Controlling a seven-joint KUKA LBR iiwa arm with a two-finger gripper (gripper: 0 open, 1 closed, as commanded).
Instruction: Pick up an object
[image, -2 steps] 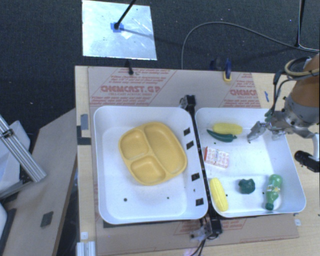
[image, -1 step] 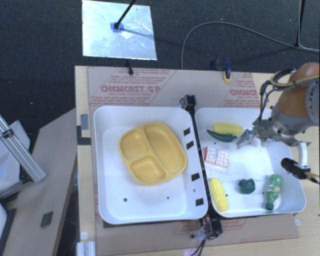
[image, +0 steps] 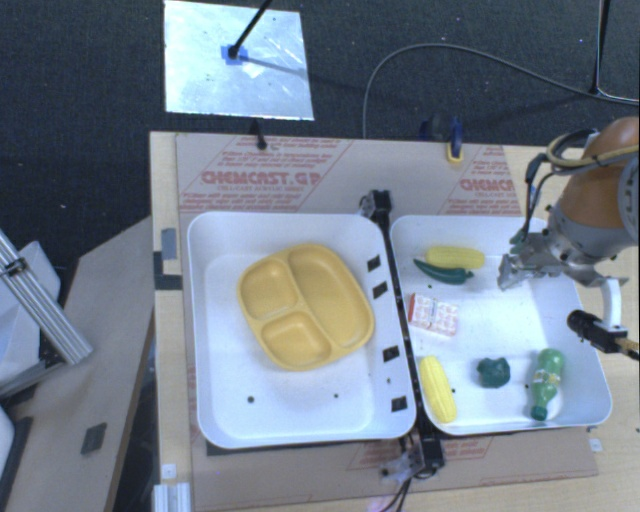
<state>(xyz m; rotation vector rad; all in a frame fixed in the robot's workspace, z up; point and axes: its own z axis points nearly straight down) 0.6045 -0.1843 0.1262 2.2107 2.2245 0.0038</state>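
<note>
The pincer (image: 512, 272) hangs over the upper right part of the right bin (image: 590, 330); whether it is released or clenched cannot be told from this slanted view, and nothing shows between its tips. Just to its left lie a yellow corn cob (image: 456, 258) and, touching that cob's lower side, a dark green pepper (image: 441, 271). Below and left of the pincer, near the dividing wall, sits a small red-and-white packet (image: 433, 314). Farther below, a second yellow corn cob (image: 437, 388) lies along the bin's lower left side. Almost straight below the pincer rests a dark green lump (image: 492, 372), and just right of that a green bottle (image: 545, 382) lies tilted near the lower right corner.

Well to the pincer's left, the left bin (image: 220, 330) holds a yellow divided plate (image: 305, 305), set at a slant near the middle.

White floor shows directly under the pincer and down the middle of the right bin, between the packet and the bottle. The arm's orange band (image: 600, 195) sits above the bin's right rim. The tabletop (image: 110, 330) extends beyond the left bin.
</note>
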